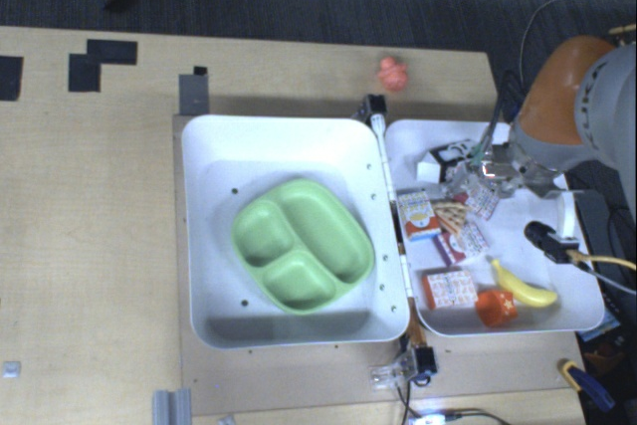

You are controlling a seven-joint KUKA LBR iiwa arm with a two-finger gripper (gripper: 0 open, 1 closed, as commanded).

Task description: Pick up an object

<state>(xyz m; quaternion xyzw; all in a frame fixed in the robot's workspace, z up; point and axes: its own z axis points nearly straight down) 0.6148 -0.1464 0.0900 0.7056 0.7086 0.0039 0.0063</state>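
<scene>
My gripper [476, 180] hangs low over the middle of the right bin [589, 314], right above a heap of small snack packets [460, 214]. One packet with a red and blue print [416, 212] lies by the bin's left wall. A yellow banana [524, 287] rests near the front right, with an orange-red lump [496, 308] touching it. To their left lies a red and white box [450, 289]. A black and white item [446, 155] sits at the back of the bin, partly behind the gripper.
The left bin [214, 154] holds a green divided plate [302, 242]. A pink ball [393, 73] lies on the bench behind the bins. The grey arm with its orange band [557, 100] comes in over the right bin's back right corner.
</scene>
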